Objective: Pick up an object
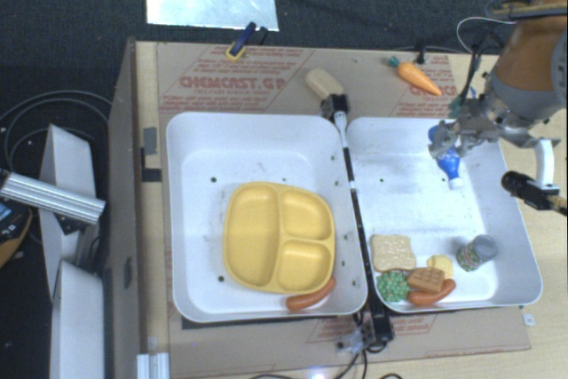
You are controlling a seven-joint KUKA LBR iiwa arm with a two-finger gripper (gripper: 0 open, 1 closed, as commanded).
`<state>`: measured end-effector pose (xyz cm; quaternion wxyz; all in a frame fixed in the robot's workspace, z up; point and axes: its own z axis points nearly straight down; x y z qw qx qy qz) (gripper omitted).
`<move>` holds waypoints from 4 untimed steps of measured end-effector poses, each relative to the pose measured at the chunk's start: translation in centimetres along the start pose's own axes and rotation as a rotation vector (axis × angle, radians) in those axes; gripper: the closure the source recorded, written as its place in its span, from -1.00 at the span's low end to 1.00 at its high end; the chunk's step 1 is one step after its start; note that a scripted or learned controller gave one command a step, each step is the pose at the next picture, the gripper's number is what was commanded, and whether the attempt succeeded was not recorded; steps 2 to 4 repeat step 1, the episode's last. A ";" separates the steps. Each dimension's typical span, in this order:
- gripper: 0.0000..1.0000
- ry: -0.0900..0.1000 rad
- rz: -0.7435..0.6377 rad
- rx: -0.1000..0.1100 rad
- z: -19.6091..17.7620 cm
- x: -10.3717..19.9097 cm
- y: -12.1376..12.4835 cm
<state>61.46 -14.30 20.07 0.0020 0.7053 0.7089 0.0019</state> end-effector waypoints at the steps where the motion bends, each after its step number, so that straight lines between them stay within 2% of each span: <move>1: 1.00 0.001 0.000 0.002 -3.2 5.4 -4.1; 4: 1.00 0.001 0.000 0.002 -3.2 5.4 -4.1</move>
